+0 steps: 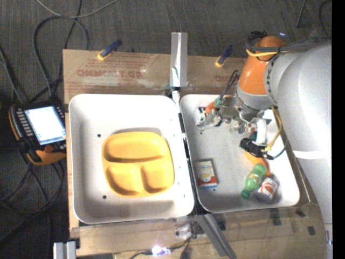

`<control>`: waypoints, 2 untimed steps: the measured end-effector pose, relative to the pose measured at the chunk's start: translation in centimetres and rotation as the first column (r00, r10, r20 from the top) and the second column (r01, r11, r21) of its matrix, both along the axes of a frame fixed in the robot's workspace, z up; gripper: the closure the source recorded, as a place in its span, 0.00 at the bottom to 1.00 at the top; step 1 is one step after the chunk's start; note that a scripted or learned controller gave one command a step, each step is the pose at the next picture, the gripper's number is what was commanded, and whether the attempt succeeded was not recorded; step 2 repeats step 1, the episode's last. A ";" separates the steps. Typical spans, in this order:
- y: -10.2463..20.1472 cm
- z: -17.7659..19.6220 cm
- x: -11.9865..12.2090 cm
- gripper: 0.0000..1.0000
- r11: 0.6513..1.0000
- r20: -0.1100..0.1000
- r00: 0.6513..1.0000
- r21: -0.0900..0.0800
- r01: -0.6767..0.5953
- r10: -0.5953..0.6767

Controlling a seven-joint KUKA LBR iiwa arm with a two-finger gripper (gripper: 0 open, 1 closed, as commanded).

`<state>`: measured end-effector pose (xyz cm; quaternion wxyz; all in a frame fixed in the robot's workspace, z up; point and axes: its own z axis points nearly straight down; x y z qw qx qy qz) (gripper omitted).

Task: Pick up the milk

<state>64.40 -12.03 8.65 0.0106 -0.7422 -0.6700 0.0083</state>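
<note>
**Milk carton untouched; hand idle at far end of right bin**

The milk carton (206,174) lies flat in the right bin (232,198), near its left wall. The hand (215,115) hovers at the far end, well apart from it; its finger state cannot be told. 1 green bottle (252,181) and 1 can (267,188) lie to the right. Judgement: carton is light, crushable cardboard; grip across its narrow sides.

Light's coming down pretty evenly from above, blowing out the white bins (81,161) a bit. Everything's looking slightly soft and grainy.
</note>
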 end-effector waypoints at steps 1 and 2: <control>0.0 1.1 0.0 1.00 1.000 0.000 1.000 -0.002 -0.001 0.001; 0.0 1.1 0.0 1.00 1.000 0.000 1.000 -0.002 -0.001 0.001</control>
